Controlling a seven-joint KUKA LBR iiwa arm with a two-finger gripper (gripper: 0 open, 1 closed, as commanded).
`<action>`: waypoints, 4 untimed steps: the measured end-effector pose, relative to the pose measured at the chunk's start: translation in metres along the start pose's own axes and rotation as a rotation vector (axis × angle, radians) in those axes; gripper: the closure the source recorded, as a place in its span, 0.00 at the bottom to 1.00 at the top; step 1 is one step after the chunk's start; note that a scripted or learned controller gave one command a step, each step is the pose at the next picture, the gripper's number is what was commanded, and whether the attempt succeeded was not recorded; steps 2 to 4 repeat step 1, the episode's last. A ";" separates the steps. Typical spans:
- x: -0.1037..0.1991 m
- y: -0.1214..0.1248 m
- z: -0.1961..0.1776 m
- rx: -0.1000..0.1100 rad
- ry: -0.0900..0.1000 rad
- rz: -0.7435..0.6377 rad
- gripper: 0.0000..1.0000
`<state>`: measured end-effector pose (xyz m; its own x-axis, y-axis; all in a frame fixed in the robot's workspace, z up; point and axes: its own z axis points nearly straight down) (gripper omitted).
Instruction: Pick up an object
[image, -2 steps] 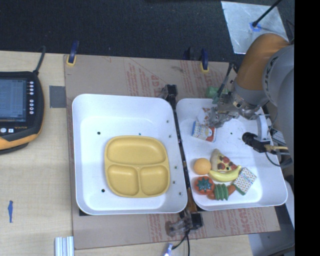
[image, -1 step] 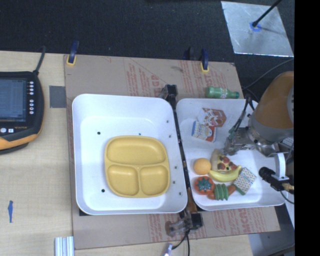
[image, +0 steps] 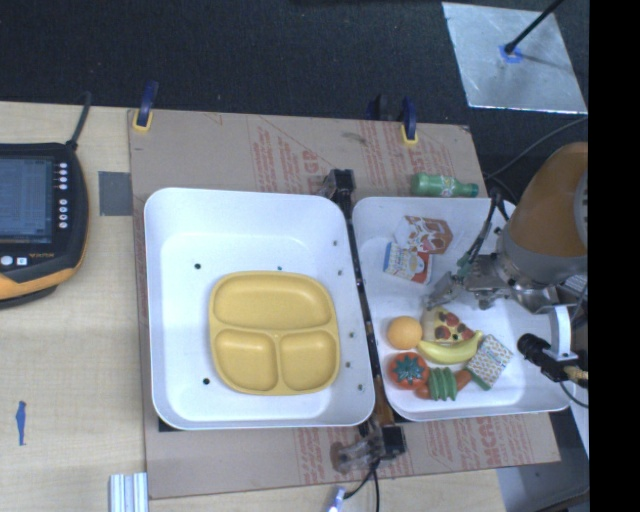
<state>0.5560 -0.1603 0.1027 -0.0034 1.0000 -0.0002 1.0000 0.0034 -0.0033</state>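
Gripper (image: 452, 285): grip state unclear | above pizza toy (image: 447, 326) | banana (image: 450, 350), orange (image: 404, 332) beside

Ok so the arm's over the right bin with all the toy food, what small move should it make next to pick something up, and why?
Probably a short move toward the near side of the right bin, then descend. The gripper hangs above bare floor between the carton and the cluster of banana, orange and pizza slice. Nothing sits between its fingers, and the banana lies on top, closest.
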 end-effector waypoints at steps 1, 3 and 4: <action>0.031 0.046 0.011 -0.001 0.000 -0.002 0.00; 0.031 0.046 0.011 -0.001 0.000 -0.002 0.00; 0.031 0.046 0.011 -0.001 0.000 -0.002 0.00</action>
